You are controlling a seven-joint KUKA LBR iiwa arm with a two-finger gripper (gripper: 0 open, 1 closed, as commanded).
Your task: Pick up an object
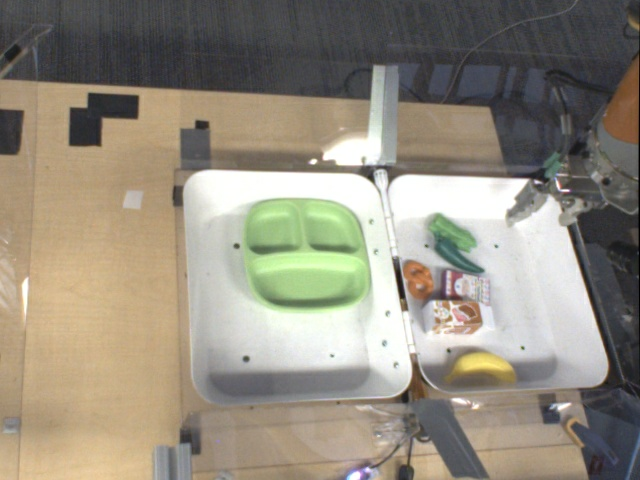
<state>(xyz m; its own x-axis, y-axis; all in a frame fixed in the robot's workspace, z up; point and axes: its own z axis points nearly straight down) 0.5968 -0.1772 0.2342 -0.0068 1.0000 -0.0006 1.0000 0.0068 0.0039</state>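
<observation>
The right bin holds several small things. Two green vegetable-like pieces lie near its middle, one above the other. Against the left wall rests a round orange and brown item. Beside it lie two small brown and white cartons, and a yellow banana sits at the front wall. My gripper hangs over the bin's far right corner, up and to the right of the green pieces and well apart from them. It is open, with nothing between its fingers.
The left bin bears a green divided plate at its middle. A metal divider rises behind the seam between the bins. Cables trail over the dark floor at the back right.
</observation>
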